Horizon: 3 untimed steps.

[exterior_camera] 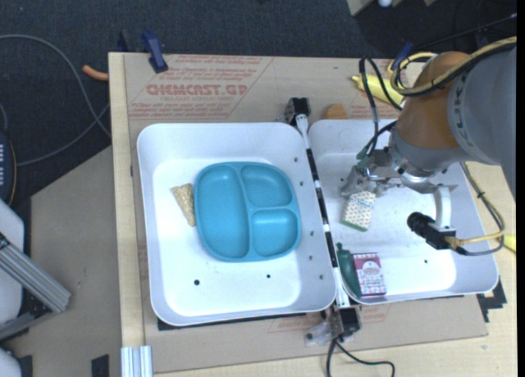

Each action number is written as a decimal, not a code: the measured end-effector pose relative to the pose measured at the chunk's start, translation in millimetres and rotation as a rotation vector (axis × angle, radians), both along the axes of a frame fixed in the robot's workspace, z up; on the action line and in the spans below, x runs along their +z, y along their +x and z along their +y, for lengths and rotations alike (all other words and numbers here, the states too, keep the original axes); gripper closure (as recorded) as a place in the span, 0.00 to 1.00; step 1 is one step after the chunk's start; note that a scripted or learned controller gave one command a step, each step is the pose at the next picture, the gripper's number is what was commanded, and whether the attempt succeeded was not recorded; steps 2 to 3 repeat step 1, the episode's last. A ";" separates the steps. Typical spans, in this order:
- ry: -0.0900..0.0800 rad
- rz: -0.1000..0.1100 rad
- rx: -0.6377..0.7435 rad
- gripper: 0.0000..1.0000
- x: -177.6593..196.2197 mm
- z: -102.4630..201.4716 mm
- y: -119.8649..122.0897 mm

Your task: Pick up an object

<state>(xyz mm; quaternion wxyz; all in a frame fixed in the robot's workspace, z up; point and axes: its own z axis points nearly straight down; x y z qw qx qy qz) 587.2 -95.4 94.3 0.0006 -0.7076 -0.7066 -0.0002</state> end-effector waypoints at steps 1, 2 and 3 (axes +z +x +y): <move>0.000 -0.002 0.003 1.00 90.6 59.8 -48.5; 0.000 -0.002 0.003 1.00 90.6 59.8 -48.5; 0.000 -0.002 0.003 1.00 90.6 59.8 -48.5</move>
